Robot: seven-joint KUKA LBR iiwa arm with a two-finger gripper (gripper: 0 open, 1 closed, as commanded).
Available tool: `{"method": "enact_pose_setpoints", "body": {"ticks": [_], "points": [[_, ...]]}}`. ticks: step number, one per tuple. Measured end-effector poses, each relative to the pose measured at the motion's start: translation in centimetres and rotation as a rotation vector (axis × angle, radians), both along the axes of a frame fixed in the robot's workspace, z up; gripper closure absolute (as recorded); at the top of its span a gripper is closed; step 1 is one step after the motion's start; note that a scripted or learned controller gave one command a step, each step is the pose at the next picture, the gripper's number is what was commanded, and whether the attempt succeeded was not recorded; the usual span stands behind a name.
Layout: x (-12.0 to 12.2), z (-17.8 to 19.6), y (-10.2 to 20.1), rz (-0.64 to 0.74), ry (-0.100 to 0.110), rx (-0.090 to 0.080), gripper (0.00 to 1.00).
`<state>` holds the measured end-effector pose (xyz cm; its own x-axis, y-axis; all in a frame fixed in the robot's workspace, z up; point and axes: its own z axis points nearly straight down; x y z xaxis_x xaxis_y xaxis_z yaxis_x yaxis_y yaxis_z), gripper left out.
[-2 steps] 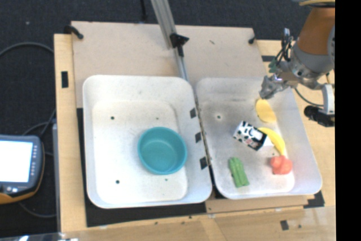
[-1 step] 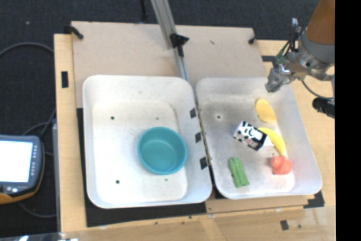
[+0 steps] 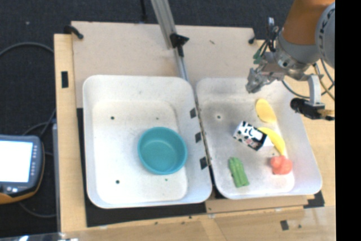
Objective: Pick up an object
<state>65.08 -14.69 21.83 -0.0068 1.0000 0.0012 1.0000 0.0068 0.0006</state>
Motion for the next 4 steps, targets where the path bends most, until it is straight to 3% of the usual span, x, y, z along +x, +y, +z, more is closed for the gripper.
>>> {"method": "enact_pose_setpoints", "body": {"ticks": [3, 4], "points": [[-2.1, 2.6, 15.4, 0.001, -0.004, 0.001, 1.00], [-3.0, 1.7, 21.0, 0.001, 0.001, 0.000, 1.00]]}}
